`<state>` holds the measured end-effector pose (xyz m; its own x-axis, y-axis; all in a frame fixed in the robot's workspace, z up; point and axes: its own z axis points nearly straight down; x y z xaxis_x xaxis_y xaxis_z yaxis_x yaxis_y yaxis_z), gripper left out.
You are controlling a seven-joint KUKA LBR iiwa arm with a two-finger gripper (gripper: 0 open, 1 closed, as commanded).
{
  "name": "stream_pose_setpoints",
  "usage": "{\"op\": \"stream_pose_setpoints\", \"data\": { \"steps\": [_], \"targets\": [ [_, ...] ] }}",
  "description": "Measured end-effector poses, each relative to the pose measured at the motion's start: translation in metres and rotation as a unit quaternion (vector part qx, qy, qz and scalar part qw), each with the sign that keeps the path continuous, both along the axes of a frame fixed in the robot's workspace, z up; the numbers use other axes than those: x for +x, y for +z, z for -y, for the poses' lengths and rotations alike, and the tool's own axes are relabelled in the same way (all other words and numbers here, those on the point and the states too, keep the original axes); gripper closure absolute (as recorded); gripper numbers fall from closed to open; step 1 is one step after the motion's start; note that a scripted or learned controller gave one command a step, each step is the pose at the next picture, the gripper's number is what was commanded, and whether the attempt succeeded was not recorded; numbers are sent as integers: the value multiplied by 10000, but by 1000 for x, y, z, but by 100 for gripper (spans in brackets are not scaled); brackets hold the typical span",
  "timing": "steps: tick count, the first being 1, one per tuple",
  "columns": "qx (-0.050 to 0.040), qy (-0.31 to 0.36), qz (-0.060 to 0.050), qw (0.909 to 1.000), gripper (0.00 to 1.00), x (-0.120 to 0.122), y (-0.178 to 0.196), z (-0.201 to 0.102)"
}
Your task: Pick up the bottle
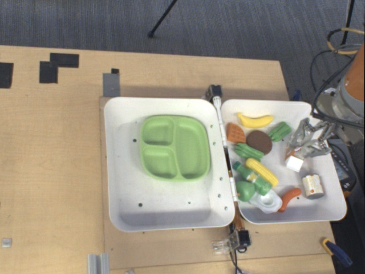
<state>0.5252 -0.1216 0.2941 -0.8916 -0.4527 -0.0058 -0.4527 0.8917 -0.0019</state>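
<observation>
Gripper (308,138) hangs over the right bin's (336,207) far-right part, fingers indistinct, so opening and load cannot be judged, while the green bottle (245,186), long axis roughly twelve-to-six, lies near the divider at about eight o'clock from it.

A dark grey-blue carpeted floor (171,10) fills the top of the frame. A thin black pole (170,9) slants across it near the top centre. Below lies a light wooden bench (51,164), spanning the frame's left and middle. Black rectangular marks (57,66) sit at its upper left. Dark cables (333,44) loop at the upper right.
</observation>
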Motion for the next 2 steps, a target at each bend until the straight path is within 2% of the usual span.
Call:
{"op": "stream_pose_setpoints", "data": {
  "steps": [1, 2],
  "targets": [
    [-21, 381, 20, 9993, 100, 2, 92, 70],
    [-8, 836, 0, 9965, 100, -19, 35, 18]
  ]
}}
